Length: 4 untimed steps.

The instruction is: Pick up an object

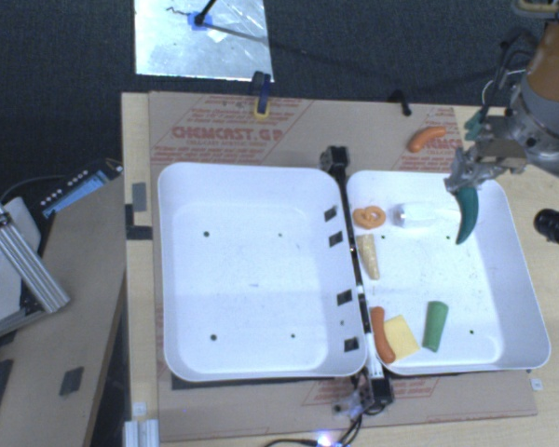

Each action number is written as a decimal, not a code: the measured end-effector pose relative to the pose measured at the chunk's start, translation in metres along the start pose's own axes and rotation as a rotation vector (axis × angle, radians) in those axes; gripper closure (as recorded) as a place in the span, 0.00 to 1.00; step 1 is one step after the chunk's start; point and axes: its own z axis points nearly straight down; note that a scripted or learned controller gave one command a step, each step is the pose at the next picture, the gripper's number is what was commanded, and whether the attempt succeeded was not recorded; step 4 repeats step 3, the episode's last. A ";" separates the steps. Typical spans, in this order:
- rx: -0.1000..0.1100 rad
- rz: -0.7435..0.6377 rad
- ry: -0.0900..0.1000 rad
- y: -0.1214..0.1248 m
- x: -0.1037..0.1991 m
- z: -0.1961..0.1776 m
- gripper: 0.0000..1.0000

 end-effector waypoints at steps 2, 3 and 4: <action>0.013 -0.002 0.004 -0.049 0.139 0.187 1.00; 0.000 -0.005 0.006 -0.040 0.211 0.058 1.00; 0.000 -0.005 0.006 -0.040 0.211 0.058 1.00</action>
